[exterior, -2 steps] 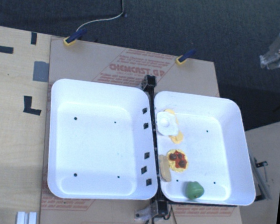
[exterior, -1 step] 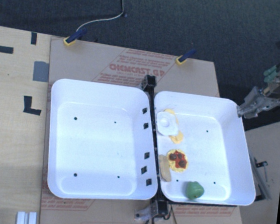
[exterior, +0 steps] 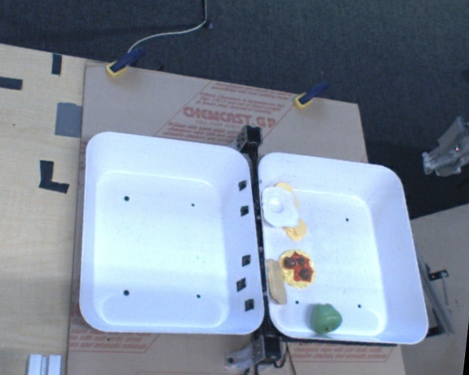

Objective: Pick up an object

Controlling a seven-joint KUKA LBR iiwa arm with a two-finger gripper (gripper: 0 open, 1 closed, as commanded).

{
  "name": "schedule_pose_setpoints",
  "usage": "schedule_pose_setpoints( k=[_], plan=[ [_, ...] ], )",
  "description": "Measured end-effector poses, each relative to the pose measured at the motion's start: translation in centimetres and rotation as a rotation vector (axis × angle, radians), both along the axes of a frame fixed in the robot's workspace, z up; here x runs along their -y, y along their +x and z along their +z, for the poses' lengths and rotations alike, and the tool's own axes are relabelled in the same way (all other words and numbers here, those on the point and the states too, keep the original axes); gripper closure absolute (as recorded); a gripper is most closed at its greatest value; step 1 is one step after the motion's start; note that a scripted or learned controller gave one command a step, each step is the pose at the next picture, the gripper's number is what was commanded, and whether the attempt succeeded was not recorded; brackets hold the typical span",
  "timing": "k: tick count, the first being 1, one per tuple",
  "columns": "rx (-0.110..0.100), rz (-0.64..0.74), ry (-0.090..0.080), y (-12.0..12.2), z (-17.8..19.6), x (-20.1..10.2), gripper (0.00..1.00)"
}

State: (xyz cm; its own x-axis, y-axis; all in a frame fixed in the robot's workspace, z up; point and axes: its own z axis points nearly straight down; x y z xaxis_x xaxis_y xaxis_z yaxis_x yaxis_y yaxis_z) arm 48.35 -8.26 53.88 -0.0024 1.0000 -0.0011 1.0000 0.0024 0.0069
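Two white bins (exterior: 151, 316) on cardboard sheet (exterior: 226, 113), dark floor.

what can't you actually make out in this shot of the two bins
- Gripper: sits at the camera view's right edge, small and blurred; finger state unreadable.
- Arm: cut off by the right edge.
- Red and yellow item in the right bin: too small to identify.
- Pale items along the divider, the white one and the beige one: low contrast, shapes unclear.
- Green object: a rounded lump, type unclear.
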Motion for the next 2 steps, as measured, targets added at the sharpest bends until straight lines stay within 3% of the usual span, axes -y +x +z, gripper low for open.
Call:
schedule_pose_setpoints(
  k=[1,2],
  plan=[
    [-0.011,-0.001,0.001,0.0,-4.2,-1.7,1.0],
    [-0.024,0.003,0.002,-0.1,-18.5,-7.2,1.0]
  ],
)
